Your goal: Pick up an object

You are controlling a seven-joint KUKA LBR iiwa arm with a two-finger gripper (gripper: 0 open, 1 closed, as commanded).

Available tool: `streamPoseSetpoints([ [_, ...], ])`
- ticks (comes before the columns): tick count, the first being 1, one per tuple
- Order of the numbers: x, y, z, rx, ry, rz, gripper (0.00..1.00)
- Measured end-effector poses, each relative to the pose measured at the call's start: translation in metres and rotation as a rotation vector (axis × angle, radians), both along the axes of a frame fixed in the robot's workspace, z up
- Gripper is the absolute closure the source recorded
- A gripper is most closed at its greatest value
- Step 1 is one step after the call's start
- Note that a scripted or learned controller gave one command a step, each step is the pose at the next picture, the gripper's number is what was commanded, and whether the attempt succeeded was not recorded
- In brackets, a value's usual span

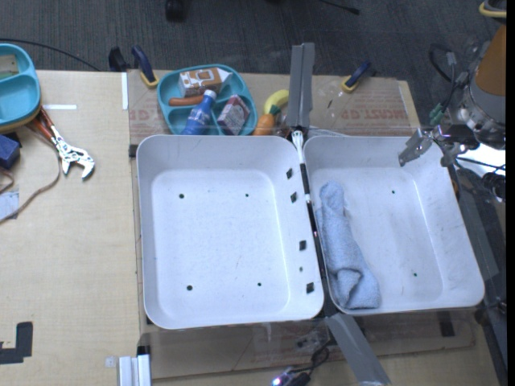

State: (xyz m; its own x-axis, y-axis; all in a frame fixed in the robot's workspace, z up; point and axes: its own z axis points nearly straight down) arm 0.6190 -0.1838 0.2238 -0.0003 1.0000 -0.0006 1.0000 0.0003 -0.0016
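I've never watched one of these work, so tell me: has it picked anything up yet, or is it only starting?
Only starting, it seems. Nothing looks done: the grey cloth lies crumpled along the left wall of the right bin, untouched. In hand: nothing visible; the robot's hand sits at that bin's upper right corner, apart from the cloth. Left: reach the cloth, grip it and lift it.

One camera looks down at a slant from above the bench. Both white bins fill mid-frame. Floor, seemingly carpet, crosses the top.

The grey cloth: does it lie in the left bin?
No, the grey cloth lies in the right bin, along its left wall.
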Motion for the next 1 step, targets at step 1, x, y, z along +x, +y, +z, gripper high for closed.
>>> streamPoseSetpoints([
  [1,-0.0563,-0.0273,-0.0712,0.000,0.001,-0.058,0.00],
])
